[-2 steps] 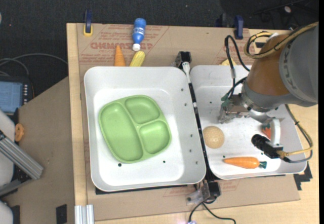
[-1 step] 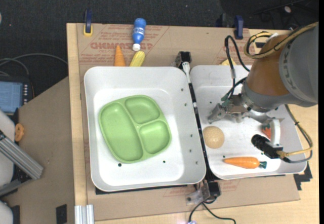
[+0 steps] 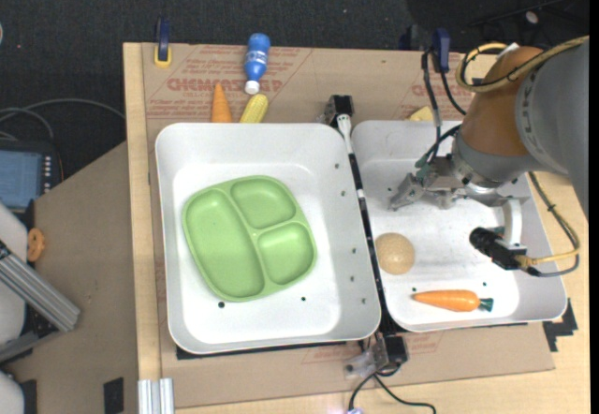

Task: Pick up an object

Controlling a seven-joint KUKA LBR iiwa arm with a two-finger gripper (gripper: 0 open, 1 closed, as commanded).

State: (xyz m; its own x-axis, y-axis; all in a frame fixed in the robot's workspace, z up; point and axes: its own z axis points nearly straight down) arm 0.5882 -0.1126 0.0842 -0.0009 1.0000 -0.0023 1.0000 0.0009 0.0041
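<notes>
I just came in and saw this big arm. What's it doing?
A robot arm is reaching into the right bin, trying to pick something up. Its claw is low near the back of that bin, with nothing seen in it. A carrot and a tan ball lie toward the front, untouched. The left bin holds a green tray.

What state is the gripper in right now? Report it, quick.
Gripper: over the right bin, above the tan ball and the carrot; open or shut cannot be told.
</notes>
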